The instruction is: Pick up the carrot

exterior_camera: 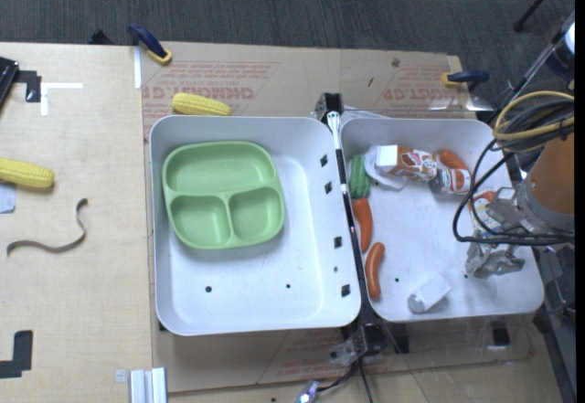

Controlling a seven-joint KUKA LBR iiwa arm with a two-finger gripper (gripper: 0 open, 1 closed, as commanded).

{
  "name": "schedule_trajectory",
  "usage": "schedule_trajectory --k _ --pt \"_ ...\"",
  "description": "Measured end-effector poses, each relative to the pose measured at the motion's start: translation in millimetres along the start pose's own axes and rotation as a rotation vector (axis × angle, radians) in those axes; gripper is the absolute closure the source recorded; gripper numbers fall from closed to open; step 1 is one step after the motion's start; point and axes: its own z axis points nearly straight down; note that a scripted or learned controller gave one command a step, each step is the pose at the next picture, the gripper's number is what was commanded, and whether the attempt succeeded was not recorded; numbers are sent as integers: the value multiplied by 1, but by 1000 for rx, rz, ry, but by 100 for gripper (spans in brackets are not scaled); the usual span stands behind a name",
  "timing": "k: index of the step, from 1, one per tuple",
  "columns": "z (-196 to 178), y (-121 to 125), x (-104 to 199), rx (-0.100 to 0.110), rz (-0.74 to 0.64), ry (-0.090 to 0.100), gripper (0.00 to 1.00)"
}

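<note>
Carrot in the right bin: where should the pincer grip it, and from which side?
Probably the orange body of the carrot, just below its green top, coming straight down. It lies lengthwise against the right bin's left wall, so closing along that wall is blocked; the fingers would need to straddle it crosswise. The pincer is near the opposite side.

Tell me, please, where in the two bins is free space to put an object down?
Left bin: bare floor in front of and right of the green tray. Right bin: a bare middle patch between the carrot, the packet and the claw. Crowded along its left wall and far edge.
</note>
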Motion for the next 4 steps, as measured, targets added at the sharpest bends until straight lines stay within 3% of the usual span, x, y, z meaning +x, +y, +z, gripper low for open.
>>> schedule_trajectory --k 1,2,3,4 --pt "-141 -20 -17 1 60 -2 100" --pt "-124 -1 -1 -2 195 0 100" --pt "-114 -12 -10 1 471 0 100" --pt "-123 8 9 1 653 1 100"
